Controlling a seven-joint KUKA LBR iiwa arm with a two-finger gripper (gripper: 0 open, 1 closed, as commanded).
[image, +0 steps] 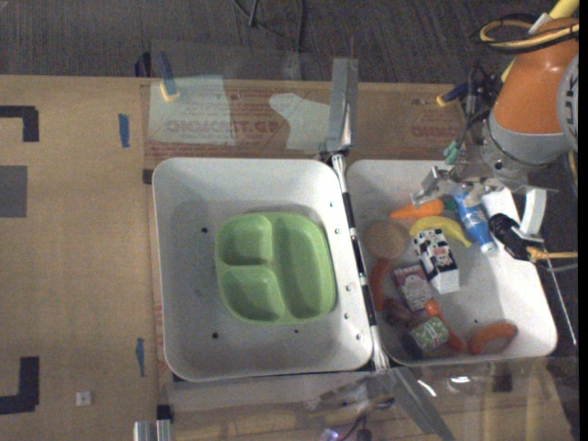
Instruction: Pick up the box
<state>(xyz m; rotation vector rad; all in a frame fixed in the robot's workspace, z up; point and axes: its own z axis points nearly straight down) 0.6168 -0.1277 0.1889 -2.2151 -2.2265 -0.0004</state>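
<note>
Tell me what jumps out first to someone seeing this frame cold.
The bright green divided plate lying alone in the left bin grabs the eye first. Next is the arm's orange band at upper right, with the gripper low over the right bin. That bin is crowded: a black-and-white patterned box, a banana, a carrot and other small items.

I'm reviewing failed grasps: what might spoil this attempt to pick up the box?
The box lies tight among clutter in the right bin: a banana touches its upper end and a red packet lies beside it, so either may be grabbed or shoved. The end effector hovers nearer the blue bottle and may close there instead.
</note>
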